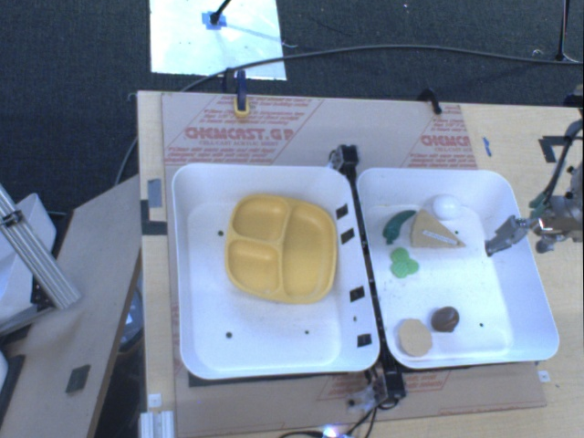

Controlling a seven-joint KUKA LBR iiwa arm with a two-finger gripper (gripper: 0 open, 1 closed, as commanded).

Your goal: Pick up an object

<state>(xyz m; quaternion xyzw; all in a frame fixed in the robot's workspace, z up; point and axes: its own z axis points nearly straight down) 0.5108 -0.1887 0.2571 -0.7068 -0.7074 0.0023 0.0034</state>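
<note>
While the gripper (507, 236) hung over the right bin's (520, 286) edge, fingers' state impossible to tell, nothing was lifted; picking remained.

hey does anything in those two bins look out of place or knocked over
Nothing stands out. The yellow divided plate lies flat in the left bin. The small food pieces, among them a tan wedge and a brown ball, sit loosely in the right bin, none spilled outside.

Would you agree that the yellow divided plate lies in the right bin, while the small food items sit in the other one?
Not quite: the camera view shows the yellow divided plate in the left bin; the small food items sit in the right bin.
</note>
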